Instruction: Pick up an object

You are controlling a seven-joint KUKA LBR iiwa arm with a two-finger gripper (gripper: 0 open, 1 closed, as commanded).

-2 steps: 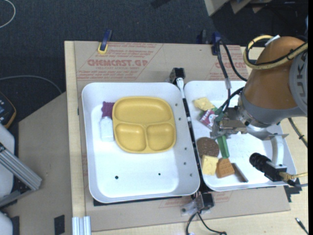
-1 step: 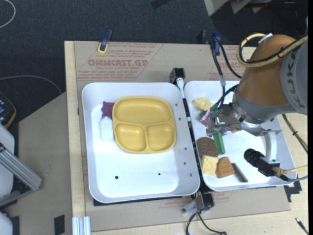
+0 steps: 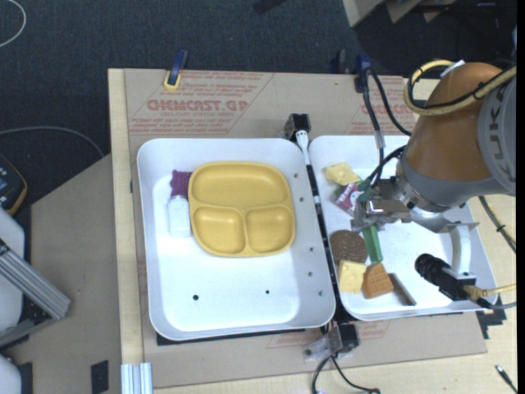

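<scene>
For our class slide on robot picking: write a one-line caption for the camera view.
Robot hand over the right bin of small items; yellow divided tray in the left bin.

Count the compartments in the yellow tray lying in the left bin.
3. The yellow tray has one wide compartment across its far side and two smaller ones on the near side, one left and one right.

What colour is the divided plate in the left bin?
Yellow, a plain mustard tone; the divided plate shows clearly in the camera view.
</scene>
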